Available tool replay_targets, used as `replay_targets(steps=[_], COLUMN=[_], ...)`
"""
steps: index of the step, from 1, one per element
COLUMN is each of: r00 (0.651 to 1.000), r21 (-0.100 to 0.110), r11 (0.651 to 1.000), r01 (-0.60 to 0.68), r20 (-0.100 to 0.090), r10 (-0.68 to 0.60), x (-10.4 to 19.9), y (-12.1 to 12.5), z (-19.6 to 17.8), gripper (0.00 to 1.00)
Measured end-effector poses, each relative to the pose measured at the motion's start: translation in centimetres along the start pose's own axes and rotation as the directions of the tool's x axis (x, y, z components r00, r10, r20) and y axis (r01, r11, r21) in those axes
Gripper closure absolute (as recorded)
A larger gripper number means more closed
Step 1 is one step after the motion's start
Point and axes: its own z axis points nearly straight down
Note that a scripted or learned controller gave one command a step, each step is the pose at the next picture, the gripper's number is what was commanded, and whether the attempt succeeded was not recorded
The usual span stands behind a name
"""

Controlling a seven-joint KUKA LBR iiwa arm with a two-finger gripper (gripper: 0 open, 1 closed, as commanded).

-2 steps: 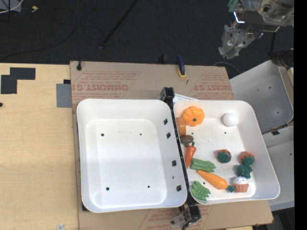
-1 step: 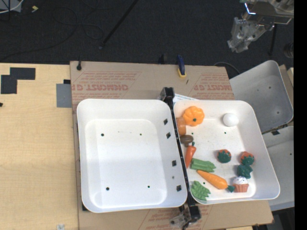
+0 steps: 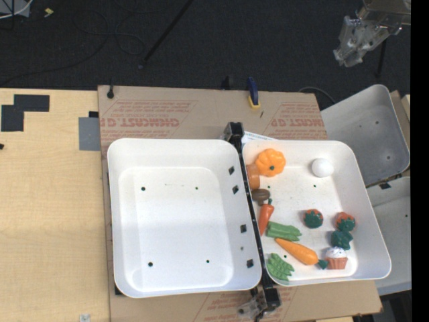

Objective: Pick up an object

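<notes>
1. The hand [image 3: 353, 45] hangs high at the upper right, over the dark floor and well apart from both bins; whether it is open or closed cannot be told, and nothing can be seen in its grip.
2. The left bin [image 3: 120, 180] and the right bin [image 3: 365, 180] sit side by side on the counter [image 3: 47, 213].
3. In the right bin, an orange pumpkin [image 3: 270, 161] lies near the top left, with a white ball [image 3: 322, 168] to its right.
4. A carrot [image 3: 297, 250] lies lower down, just below a green pea pod [image 3: 283, 231].
5. A cupcake [image 3: 337, 258] sits in the lower right corner, near the carrot's tip.
</notes>
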Motion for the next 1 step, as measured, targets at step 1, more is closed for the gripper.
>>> replay_targets(steps=[1], r00=[1.000], r21=[0.003], r11=[1.000], r01=[0.012], r20=[-0.003], r10=[-0.012], x=[11.23], y=[-0.42], z=[0.10], gripper=[1.00])
